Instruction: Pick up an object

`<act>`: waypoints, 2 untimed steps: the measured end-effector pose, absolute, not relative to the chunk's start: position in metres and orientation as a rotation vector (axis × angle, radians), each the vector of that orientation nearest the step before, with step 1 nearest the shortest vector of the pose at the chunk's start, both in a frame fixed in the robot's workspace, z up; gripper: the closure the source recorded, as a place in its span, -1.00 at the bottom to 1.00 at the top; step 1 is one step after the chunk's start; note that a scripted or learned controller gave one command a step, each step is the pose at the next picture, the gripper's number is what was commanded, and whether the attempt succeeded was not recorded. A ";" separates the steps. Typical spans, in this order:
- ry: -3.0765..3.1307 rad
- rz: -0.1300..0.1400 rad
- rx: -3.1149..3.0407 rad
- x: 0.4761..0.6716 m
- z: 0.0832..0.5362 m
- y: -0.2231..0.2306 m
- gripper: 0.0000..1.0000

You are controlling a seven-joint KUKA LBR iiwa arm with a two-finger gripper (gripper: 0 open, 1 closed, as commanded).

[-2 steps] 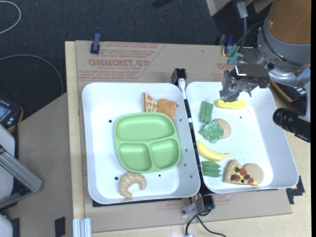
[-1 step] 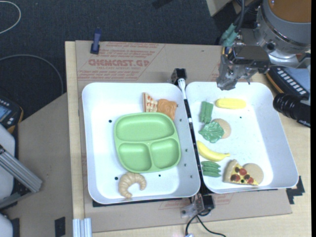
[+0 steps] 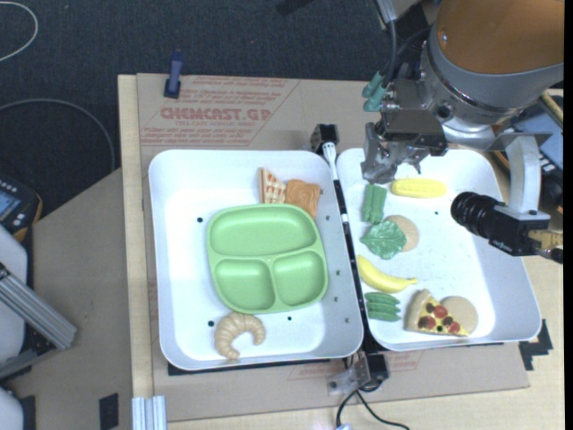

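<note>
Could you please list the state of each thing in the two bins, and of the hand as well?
hand: low over the right bin's top left, above the green pod
green pod: lying flat, not lifted
corn: lying flat
lettuce leaf: resting partly on a cookie
banana: lying flat
pizza slice: lying flat
green tray: upright, in the left bin
croissant: lying beside the tray

Grey rounded arm (image 3: 488,79) with broad orange band (image 3: 501,16), dark metal gripper (image 3: 387,170), teal fittings, black cable alongside.
</note>
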State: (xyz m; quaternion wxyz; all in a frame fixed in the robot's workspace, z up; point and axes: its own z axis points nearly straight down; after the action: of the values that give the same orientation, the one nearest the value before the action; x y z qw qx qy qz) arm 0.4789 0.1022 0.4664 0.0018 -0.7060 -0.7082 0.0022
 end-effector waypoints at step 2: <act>-2.215 0.021 -2.210 0.509 0.260 0.055 1.00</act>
State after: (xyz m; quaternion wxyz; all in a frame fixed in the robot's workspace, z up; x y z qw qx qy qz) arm 0.5089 0.0552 0.2604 0.0063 -0.7062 -0.7079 0.0066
